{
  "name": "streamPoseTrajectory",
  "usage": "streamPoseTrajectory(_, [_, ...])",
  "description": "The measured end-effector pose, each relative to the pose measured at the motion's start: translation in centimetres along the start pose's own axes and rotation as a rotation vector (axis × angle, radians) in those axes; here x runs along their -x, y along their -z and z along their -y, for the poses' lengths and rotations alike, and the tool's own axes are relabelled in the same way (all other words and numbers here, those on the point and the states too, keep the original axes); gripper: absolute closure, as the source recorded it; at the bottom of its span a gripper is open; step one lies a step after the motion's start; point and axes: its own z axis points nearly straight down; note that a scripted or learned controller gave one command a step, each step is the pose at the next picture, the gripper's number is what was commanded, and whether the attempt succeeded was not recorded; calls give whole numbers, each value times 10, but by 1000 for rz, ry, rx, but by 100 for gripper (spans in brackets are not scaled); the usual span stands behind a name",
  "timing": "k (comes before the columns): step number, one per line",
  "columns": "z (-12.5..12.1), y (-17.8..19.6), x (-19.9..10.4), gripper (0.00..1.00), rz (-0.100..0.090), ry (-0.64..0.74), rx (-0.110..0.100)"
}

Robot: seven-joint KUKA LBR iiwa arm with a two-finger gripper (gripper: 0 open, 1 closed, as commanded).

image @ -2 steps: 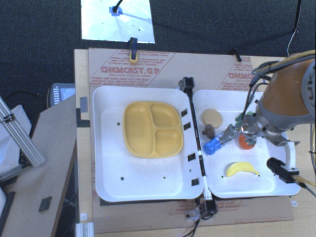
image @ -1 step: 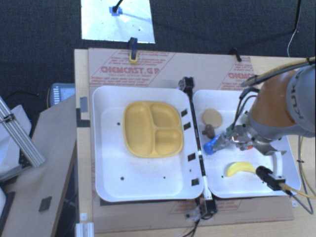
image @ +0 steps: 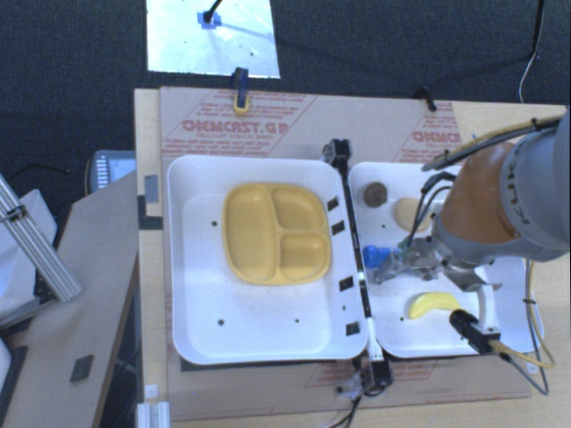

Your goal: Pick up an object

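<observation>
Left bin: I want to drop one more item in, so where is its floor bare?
The shallow white left bin is bare along its near strip and left side, around the yellow three-compartment plastic plate. The right bin is crowded: blue object, yellow banana, brown round piece, and the arm's gripper.

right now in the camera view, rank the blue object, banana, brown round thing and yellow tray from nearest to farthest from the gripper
1. Blue object, right at the gripper, in the right bin by the divider.
2. Banana, just below and right of it.
3. Brown round thing, at the right bin's top.
4. Yellow tray, in the left bin.
</observation>
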Motion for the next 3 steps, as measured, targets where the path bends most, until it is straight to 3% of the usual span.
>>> streamPoseTrajectory(1, [-1,12,0,100,1,-1,3])
streamPoseTrajectory(3, [-21,117,7,100,2,3,9])
